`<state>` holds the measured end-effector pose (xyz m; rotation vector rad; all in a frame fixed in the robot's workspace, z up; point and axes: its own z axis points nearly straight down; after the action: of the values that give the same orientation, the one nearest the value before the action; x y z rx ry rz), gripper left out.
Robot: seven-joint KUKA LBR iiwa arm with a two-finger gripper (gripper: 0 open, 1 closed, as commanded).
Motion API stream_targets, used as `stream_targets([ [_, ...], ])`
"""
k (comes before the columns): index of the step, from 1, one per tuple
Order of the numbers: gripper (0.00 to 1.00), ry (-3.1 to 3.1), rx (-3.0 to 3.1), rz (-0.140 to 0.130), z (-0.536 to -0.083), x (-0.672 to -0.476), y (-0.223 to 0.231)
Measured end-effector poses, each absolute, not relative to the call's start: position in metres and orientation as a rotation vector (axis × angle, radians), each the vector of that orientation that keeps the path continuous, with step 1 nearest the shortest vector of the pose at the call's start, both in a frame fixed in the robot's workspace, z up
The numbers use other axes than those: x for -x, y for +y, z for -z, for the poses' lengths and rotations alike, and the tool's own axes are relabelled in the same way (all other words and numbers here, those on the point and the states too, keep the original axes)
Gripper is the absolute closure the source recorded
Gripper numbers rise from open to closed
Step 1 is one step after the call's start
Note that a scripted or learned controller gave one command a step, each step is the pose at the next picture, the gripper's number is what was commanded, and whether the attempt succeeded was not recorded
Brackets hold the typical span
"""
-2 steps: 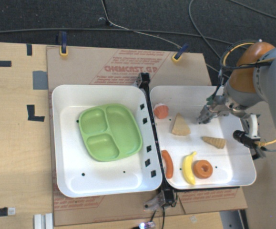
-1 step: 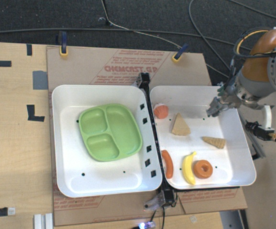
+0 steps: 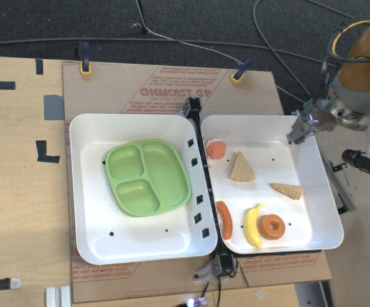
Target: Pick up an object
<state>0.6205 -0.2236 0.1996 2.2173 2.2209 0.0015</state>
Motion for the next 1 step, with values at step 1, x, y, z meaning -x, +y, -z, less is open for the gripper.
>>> stream_targets([
  [1, 1.00, 2.220, -2.216, -0.003, -0.2532, -0.6216, -0.2234],
])
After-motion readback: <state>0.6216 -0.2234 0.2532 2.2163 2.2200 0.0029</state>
